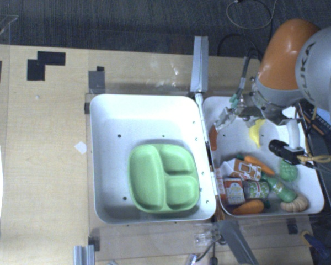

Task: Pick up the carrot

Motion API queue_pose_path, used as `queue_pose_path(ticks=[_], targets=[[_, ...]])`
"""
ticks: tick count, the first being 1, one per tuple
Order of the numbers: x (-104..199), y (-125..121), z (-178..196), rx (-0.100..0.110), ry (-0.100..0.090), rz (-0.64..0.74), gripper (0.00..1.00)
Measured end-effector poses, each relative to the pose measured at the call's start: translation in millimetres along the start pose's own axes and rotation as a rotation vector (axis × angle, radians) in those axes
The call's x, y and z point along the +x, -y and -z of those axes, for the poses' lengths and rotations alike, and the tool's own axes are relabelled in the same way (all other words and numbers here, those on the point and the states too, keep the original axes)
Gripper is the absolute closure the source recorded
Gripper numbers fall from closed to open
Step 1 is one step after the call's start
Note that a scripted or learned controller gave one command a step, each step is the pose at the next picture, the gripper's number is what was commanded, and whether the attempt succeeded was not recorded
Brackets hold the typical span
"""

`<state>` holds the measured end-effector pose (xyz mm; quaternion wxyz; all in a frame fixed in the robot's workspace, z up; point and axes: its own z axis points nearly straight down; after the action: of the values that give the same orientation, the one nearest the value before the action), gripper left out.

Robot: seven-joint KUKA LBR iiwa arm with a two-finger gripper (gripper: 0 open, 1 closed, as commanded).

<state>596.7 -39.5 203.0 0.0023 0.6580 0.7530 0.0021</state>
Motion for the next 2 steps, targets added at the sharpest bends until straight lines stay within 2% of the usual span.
queue_pose_path(ticks=[1,2], targets=[[31.3,82.2,-18.0,0.004,-0.001,-0.067,0.00],[18.6,81.3,-17.3,0.001,0.000,-0.088,0.00]])
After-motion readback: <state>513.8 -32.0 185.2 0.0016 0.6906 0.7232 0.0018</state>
